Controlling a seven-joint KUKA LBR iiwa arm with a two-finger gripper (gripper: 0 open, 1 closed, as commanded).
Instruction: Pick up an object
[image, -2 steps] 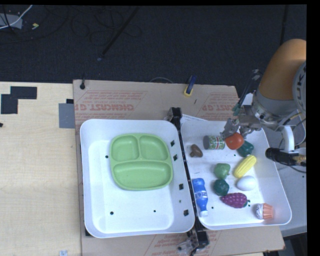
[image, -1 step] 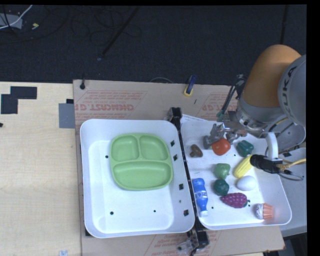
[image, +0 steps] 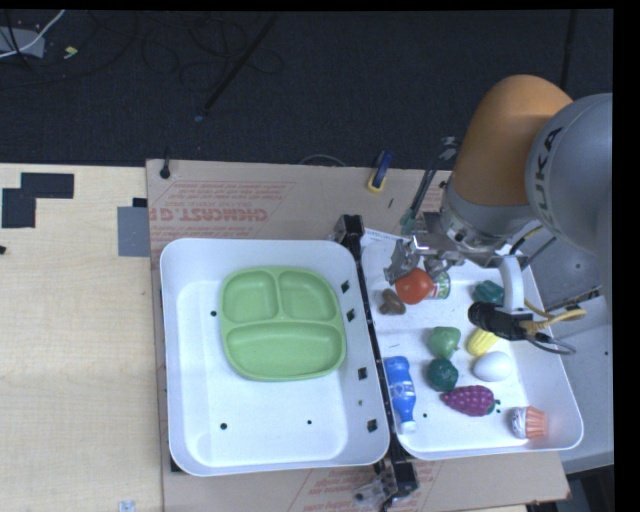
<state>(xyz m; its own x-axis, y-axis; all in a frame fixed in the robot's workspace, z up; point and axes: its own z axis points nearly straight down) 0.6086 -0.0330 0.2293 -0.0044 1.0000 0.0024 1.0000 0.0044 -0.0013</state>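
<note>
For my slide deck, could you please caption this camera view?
Gripper poised at a red tomato-like toy in the right bin; green divided plate in the left bin.

Red print on the cardboard sheet (image: 250, 205) under the bins, left of the fingers, reads upside down and seems to say "CHEMCAST", while the grey arm (image: 575, 180) bears part of "KUKA".

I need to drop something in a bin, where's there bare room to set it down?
Left bin: bare floor in front of and left of the green plate. Right bin: crowded, with the bottle, grapes, egg and other toys close together; the gripper hangs over its far end by a red toy.
</note>
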